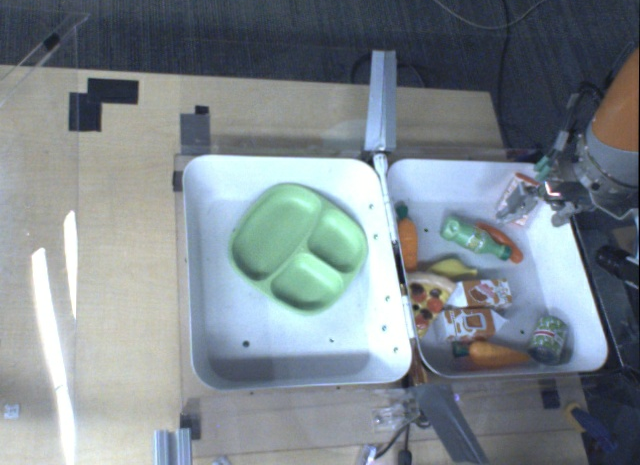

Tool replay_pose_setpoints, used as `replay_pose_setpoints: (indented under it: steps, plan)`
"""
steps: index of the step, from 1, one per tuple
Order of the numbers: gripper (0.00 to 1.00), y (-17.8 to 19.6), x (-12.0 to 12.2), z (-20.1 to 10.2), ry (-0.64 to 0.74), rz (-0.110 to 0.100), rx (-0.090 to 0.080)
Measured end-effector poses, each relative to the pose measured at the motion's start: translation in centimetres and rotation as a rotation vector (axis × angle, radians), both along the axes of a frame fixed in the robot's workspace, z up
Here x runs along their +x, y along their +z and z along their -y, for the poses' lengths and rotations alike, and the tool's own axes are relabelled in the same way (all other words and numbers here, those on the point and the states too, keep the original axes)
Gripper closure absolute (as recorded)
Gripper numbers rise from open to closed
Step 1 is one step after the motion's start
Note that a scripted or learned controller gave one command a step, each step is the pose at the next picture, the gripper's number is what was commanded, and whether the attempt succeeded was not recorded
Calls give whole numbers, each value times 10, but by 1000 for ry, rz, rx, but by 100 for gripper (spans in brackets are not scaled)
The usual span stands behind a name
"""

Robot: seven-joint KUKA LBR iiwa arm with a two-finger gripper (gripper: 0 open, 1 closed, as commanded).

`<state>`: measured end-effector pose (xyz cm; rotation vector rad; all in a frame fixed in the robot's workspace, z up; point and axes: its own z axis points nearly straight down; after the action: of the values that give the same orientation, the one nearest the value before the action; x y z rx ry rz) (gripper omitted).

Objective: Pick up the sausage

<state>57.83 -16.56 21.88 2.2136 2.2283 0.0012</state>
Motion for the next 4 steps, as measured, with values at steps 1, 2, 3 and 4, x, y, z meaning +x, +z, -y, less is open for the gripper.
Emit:
replay_pose_setpoints:
  steps: [1, 2, 3, 4]
  plan:
    - [0, -125, -23, 17, -8, 4, -1]
    - [0, -125, -57, -3, 33, 7, -2]
    - [0, -132, 44, 7, 172, 11, -3]
    - [0, -132, 32, 33, -246, 7, 7]
